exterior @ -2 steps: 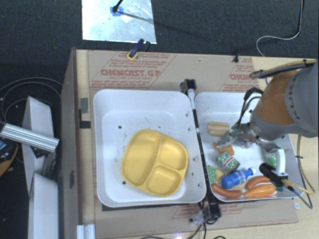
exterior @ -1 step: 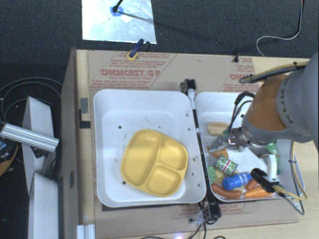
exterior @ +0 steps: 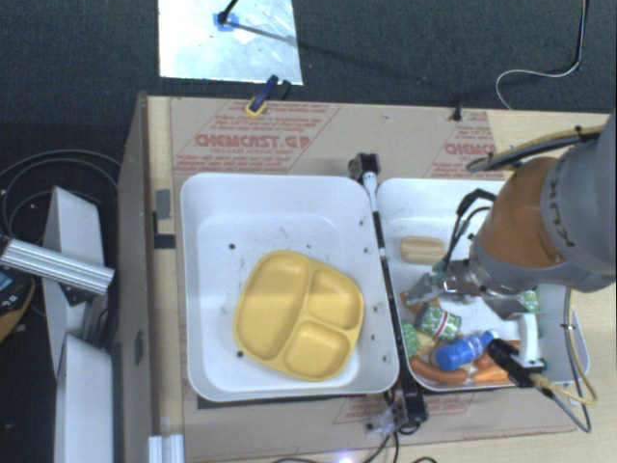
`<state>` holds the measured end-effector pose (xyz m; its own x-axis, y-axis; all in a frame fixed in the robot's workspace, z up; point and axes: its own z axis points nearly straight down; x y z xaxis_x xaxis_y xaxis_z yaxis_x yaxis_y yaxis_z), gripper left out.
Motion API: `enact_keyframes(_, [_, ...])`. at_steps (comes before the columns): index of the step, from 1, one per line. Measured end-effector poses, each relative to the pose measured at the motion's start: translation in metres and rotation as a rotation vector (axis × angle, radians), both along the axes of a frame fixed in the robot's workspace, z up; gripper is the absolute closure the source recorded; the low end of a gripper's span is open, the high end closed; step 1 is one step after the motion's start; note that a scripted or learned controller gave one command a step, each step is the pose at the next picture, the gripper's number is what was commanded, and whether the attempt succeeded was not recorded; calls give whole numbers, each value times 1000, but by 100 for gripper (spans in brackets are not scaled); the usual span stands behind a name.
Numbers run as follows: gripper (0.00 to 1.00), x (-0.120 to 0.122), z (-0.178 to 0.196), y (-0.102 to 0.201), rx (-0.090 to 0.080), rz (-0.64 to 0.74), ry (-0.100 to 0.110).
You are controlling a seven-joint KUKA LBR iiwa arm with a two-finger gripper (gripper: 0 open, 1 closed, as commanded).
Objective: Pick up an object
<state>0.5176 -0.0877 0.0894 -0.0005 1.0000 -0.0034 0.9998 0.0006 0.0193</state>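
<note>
End effector [exterior: 431, 290], grip state unclear, above a green-red-white packet [exterior: 442, 320]

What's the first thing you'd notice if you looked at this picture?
Probably the big yellow plastic plate with three compartments, lying alone in the left white bin. Next, the grey robot arm with its orange band, reaching from the right over the right white bin, where a blue plastic bottle lies among colourful toy food.

A robotics lab: a grey-and-orange arm [exterior: 540, 225] works over two white bins [exterior: 207, 258] on a cardboard-lined counter [exterior: 289, 133], cables [exterior: 29, 177] coiled on dark carpet [exterior: 67, 56].
</note>
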Motion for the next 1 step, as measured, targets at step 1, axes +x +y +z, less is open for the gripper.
enact_keyframes(1, [0,89,0,-18,1,3,4])
